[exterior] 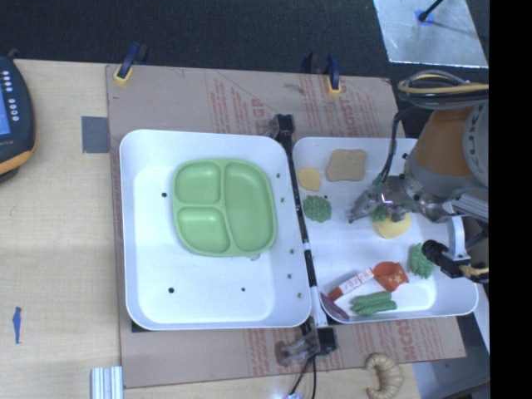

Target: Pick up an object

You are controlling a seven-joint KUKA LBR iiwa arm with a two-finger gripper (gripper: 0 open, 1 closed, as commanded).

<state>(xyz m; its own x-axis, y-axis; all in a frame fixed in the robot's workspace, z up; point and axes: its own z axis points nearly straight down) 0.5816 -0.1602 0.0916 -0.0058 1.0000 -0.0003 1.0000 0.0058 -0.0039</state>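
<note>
**Tool working low in the right bin, over a yellow piece**

Camera view: the arm (449, 152) is reaching in from the right, and the tool (378, 206) is sitting low in the right bin (432, 306), right above a yellow piece with a green top (391, 223). I cannot tell how its jaws are standing. A green broccoli-like piece (317, 209) is lying near its left side. The likely risk: fingers closing off-centre are nudging the rounded piece away, or brushing the neighbour instead.

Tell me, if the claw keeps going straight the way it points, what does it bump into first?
Probably the green broccoli piece. The claw points left across the right bin toward it, though its height is unclear.
</note>
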